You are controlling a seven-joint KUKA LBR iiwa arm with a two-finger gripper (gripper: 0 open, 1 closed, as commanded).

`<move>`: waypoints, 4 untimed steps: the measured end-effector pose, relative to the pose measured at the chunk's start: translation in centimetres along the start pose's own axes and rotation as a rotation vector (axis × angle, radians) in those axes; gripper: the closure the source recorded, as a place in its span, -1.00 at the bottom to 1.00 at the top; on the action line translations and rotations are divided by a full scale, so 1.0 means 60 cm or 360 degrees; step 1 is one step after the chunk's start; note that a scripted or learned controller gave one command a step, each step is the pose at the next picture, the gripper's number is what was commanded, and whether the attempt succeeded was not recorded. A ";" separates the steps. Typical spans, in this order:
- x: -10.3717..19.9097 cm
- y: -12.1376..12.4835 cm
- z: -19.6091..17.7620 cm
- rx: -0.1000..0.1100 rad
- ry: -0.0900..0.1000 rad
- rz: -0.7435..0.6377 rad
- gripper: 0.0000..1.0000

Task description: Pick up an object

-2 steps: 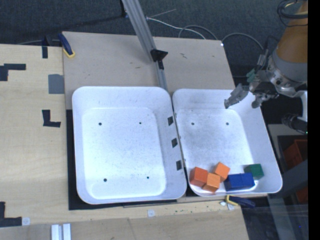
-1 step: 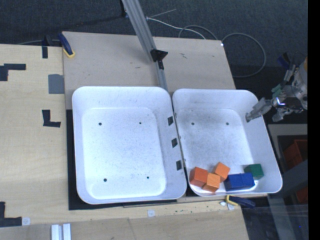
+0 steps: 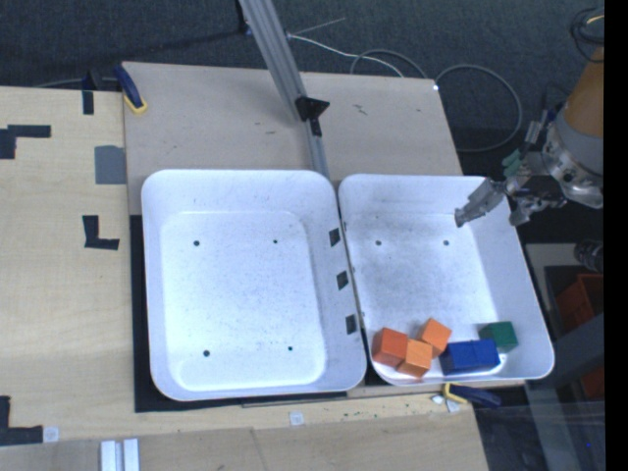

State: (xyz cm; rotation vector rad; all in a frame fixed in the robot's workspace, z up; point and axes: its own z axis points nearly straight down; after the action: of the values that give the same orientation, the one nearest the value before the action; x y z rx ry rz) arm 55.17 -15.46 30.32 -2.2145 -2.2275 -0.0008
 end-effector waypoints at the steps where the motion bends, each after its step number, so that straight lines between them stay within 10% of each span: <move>1: 0.022 0.016 -0.015 0.0000 -0.0001 0.0004 -1.00; 2: -0.014 0.080 -0.003 0.0000 -0.0005 0.0007 -1.00; 3: -0.087 0.020 -0.002 0.0003 -0.0005 0.0016 -1.00; 4: -0.091 0.049 0.003 0.0000 -0.0005 0.0007 -1.00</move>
State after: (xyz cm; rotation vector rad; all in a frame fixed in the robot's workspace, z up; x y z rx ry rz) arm 58.15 -20.94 30.13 -2.2207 -2.2244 0.0025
